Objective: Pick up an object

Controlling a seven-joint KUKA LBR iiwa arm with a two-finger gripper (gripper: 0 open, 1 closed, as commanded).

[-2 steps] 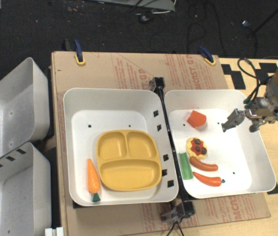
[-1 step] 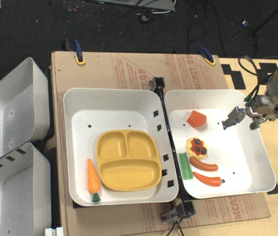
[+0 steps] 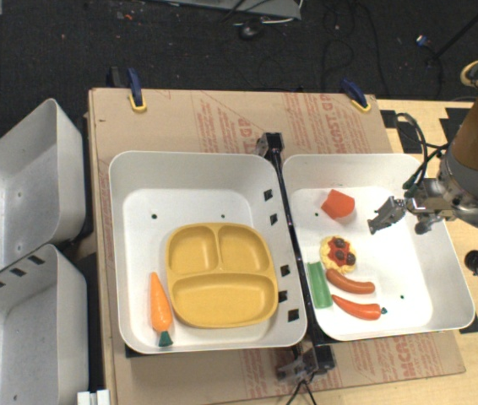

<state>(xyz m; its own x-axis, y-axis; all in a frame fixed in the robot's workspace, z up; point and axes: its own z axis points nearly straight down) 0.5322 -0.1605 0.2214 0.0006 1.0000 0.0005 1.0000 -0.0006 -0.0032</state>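
The claw [image 3: 384, 218] hung over the right bin [image 3: 442, 268], pinching nothing; whether it was spread or pressed together I could not tell. Nearest sat the red block [image 3: 338, 203], apart on open floor, probably the easiest pick. The pizza toy [image 3: 340, 253], sausage [image 3: 350, 283], chili [image 3: 356, 308] and green stick [image 3: 318, 284] crowded together.

Glossy yellow plastic tray [image 3: 220, 275]; smooth white bins [image 3: 138, 175]; brown cardboard base [image 3: 222, 112].

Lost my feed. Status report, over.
Gripper over right bin, holding nothing. Red block nearest, untouched. Nothing in the way.
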